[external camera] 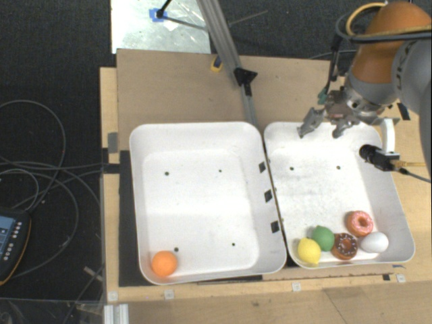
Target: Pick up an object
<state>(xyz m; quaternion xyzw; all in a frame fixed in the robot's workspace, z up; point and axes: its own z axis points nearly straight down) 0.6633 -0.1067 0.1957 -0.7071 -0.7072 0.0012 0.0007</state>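
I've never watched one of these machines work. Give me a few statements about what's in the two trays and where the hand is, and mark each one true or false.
1. An orange ball lies in the near corner of the left bin. True.
2. The hand is gripping the yellow lemon. False: the lemon lies in the right bin, far from the hand.
3. Two doughnuts sit in the right bin. True: a pink doughnut and a chocolate doughnut.
4. The white egg is in the left bin. False: the egg is in the right bin.
5. The hand hangs over the right bin's far edge, fingers spread. True.

Ball [164,263] in left bin [196,135]; five items near right bin [324,133] front.
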